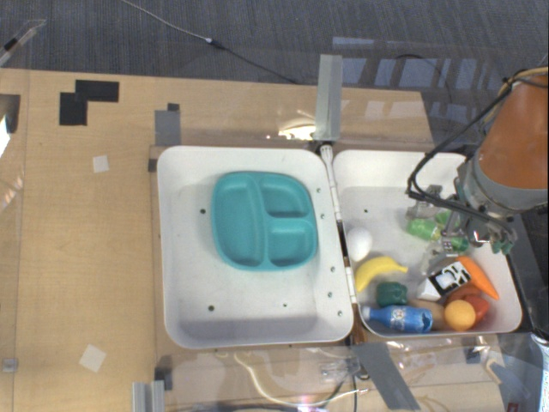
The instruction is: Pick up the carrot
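Carrot [479, 276] lies diagonally, tip pointing toward lower right corner.

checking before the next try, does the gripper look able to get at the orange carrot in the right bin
Probably yes. The gripper hangs just above the tapered orange carrot, whose top is uncovered. A black-and-white tagged block and a round orange fruit crowd it closely, so the grasp could be tight.
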`<act>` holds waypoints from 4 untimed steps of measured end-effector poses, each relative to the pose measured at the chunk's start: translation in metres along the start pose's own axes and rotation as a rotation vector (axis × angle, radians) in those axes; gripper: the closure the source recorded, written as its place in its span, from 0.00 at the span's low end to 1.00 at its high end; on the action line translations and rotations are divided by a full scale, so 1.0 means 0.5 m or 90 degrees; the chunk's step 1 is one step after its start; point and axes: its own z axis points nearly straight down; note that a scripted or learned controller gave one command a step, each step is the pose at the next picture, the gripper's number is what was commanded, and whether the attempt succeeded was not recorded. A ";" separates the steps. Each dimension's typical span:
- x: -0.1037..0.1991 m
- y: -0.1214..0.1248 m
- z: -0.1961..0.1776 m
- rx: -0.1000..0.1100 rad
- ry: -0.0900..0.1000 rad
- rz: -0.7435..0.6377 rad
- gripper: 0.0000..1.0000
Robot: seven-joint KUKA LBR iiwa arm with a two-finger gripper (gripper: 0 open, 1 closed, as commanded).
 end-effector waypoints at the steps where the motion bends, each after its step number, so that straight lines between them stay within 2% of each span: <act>1: 0.052 0.095 -0.005 -0.001 0.001 0.165 0.00; 2: 0.047 0.096 -0.030 -0.001 -0.006 0.161 1.00; 3: 0.047 0.097 -0.029 -0.001 -0.005 0.161 0.00; 4: 0.041 0.099 -0.053 -0.001 -0.011 0.156 1.00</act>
